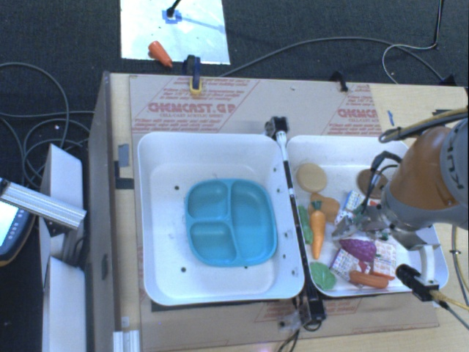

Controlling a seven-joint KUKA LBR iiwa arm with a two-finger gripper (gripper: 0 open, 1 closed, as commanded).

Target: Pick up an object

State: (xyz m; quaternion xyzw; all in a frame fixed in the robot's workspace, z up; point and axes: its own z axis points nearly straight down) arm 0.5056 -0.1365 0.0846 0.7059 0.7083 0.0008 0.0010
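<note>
— Where is the pincer (pixel 350 224)?
— Low in the right-hand shallow white bin (pixel 344 156), its tips among the toy food.
— And the purple toy vegetable (pixel 359 250)?
— Lying just below the pincer, beside the orange toy carrot (pixel 317 233).
— Open or closed?
— Cannot tell; the wrist covers it.

Looks like a robotics lab or test cell, not a home. Left of the gripper (pixel 350 226), a bench (pixel 220 97) topped with a sheet still in printed protective film, carrying two white bins (pixel 157 160) joined by clamps. Beyond and far left, loose black cables (pixel 44 101) trailing over dark carpet, plus an aluminium rail (pixel 44 202). Up and left, a small clamp (pixel 194 75) on the bench edge, and a pale floor panel (pixel 176 20) past it.
</note>
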